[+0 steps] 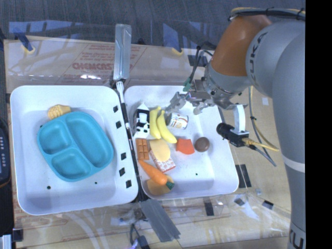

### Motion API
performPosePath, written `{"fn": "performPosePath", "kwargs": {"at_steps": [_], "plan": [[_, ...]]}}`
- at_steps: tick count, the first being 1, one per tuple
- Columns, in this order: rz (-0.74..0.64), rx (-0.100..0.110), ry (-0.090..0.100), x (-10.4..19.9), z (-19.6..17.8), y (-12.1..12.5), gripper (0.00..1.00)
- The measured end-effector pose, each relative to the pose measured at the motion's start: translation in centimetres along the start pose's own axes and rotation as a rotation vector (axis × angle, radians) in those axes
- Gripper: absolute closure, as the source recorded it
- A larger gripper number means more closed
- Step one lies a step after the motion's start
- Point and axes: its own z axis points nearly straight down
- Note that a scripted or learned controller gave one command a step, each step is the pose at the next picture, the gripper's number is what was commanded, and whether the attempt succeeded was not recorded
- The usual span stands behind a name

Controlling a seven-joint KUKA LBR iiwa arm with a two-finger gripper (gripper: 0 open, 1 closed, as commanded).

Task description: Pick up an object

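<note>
**Supervisor:** Walk me across the bench from the left.

**Operator:** On my feed the left bin (31, 191) holds a blue divided tray (75, 145), tilted a little, with a yellow corn cob (58, 110) touching its upper-left rim. Past the divider, the right bin (220, 173) has the clutter: a black-and-white carton (142, 122) by the divider, two bananas (162, 126) just beside it, and a small jar (179, 121) touching the bananas' right side. Below those I see a chocolate bar (142, 148), a pale yellow block (160, 150), an orange wedge (185, 146) and a brown ball (202, 144). A carrot (154, 174) lies at the near edge.

**Supervisor:** And the hand?

**Operator:** The gripper (182, 100) hangs over the right bin's upper part, just above the jar and bananas. Its fingers look spread apart, with nothing between them.
</note>
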Motion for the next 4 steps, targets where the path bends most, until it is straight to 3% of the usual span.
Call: {"fn": "performPosePath", "kwargs": {"at_steps": [1, 2, 3, 4], "plan": [[-0.042, 0.004, 0.000, -5.4, 3.2, 0.3, 0.00], [-0.173, -0.007, -0.001, -5.8, 13.0, 5.5, 0.00], [-0.290, -0.001, 0.000, -6.9, 13.1, 4.0, 0.00], [-0.294, -0.002, 0.000, -6.8, 12.0, 4.1, 1.00]]}}
